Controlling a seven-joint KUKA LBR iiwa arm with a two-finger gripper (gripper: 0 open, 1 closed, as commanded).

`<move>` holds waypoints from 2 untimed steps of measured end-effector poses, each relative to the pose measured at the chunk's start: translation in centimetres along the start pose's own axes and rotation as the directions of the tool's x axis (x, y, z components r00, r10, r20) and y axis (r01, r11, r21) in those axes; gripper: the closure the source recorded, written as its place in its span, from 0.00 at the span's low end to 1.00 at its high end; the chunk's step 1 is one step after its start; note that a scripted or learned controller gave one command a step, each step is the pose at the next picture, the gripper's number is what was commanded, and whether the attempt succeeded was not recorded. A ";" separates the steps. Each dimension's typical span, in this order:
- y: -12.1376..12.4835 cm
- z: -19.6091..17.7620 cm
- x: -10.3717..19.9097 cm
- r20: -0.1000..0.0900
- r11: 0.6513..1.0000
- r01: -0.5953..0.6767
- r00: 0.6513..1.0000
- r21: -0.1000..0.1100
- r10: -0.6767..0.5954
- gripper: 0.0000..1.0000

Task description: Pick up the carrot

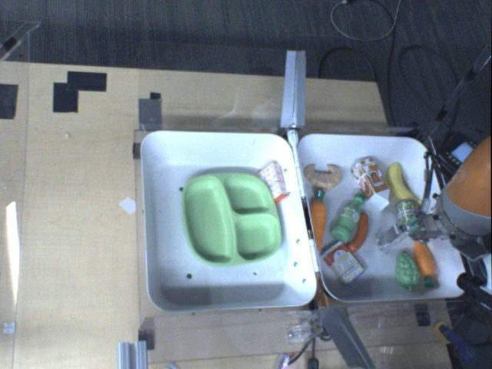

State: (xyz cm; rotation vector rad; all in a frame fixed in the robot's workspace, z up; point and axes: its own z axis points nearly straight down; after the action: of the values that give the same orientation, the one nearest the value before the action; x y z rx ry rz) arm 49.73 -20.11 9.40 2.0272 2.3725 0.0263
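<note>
Even overhead light, soft focus, faint glare at left.

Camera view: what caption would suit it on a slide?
Robot arm reaching into the right bin of toy food, with a carrot by its left wall.

Wooden bench [69, 229], dark carpet [169, 10]

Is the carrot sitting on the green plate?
No, the carrot lies in the right bin beside a green bottle, while the green plate sits in the left bin.
</note>
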 end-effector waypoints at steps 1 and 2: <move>0.0 0.0 0.0 0.000 1.000 0.016 1.000 0.001 -0.016 0.00; -0.1 0.1 0.0 -0.001 0.997 0.074 0.997 0.003 -0.074 0.00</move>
State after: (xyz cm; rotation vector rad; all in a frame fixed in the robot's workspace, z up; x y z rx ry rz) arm 49.59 -20.18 9.32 1.9390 2.4476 0.0214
